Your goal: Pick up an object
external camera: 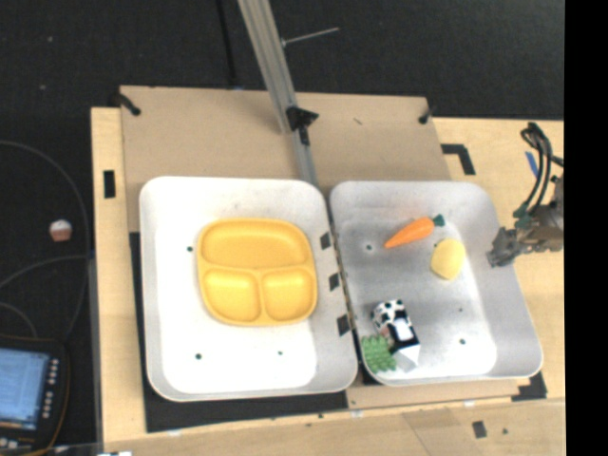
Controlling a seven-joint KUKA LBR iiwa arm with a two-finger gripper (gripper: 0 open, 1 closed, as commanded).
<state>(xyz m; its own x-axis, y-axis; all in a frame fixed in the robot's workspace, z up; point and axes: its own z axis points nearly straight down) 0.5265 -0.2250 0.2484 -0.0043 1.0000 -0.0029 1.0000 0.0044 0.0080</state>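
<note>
Camera view: claw (505,251) beside right bin's (475,350) rim, near lemon (447,258).

A yellow three-compartment tray (256,270) is seen in the left bin (166,350). A grey metal rail (271,65) is set toward twelve o'clock, a lit screen (24,388) toward eight o'clock.

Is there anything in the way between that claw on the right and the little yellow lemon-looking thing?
Nothing visible. The gripper sits at the right bin's right rim, and only bare bin floor lies between it and the yellow lemon. The carrot lies beyond the lemon, to its upper left.
</note>
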